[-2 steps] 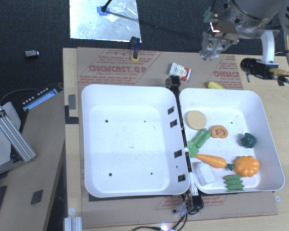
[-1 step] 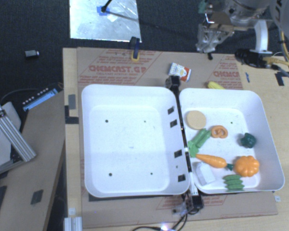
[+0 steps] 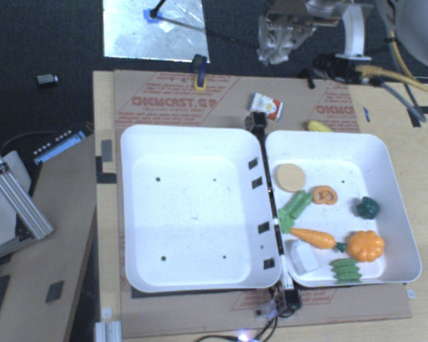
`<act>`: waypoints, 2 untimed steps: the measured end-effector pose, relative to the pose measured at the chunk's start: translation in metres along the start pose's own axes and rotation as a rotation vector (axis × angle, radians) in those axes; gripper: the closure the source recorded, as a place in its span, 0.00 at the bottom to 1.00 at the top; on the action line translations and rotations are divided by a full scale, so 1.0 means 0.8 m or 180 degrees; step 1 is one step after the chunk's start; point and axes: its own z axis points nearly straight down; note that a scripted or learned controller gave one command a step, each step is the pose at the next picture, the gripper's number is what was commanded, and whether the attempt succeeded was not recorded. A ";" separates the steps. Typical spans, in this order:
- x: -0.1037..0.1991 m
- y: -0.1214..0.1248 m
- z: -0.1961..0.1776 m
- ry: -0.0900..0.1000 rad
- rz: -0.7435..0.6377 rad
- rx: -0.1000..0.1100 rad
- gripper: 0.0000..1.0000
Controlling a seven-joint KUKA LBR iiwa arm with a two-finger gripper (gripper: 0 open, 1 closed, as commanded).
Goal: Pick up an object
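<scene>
The right bin (image 3: 385, 164) holds several toy foods: a tan round biscuit (image 3: 291, 177), an orange pretzel (image 3: 324, 195), a dark green broccoli piece (image 3: 367, 207), a long green vegetable (image 3: 294, 209), a carrot (image 3: 315, 239), an orange pumpkin (image 3: 364, 245), a white block (image 3: 302, 256) and a green pea pod (image 3: 345, 269). My gripper (image 3: 274, 47) hangs high at the top of the view, beyond the far edge of the bench and well away from both bins. Nothing shows between its fingers.
The left bin (image 3: 132, 155) sits beside the right one, joined by a black hinge strip. A red-and-white packet (image 3: 266, 106) and a yellow piece (image 3: 319, 127) lie on the cardboard behind the bins. Cables run at the upper right.
</scene>
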 end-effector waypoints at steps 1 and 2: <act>-0.094 0.002 0.040 -0.0021 0.0055 0.0023 1.00; -0.162 0.018 0.052 -0.0021 0.0052 0.0020 1.00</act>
